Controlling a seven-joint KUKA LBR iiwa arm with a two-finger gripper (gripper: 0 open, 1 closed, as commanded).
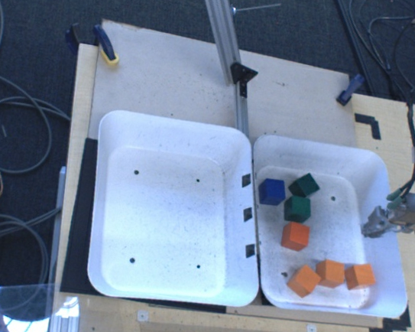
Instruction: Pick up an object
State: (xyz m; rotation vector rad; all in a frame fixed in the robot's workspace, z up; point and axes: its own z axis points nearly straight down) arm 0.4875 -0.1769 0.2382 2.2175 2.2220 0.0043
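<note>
Seven small cubes lie in the right bin (388,198). A blue cube (272,191) sits near its left wall, beside two dark green cubes (301,197); below them lies one orange cube (295,236). Three more orange cubes (330,276) form a row along the bin's near wall.

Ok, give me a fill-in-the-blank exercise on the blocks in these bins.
1. Every block lies in the ____ bin as the camera sees it.
2. The number of orange blocks is ____.
3. The blue block lies nearest the bin's ____ wall in the view.
4. The gripper is at that bin's ____ rim in the view.

Missing words: right; four; left; right
</note>
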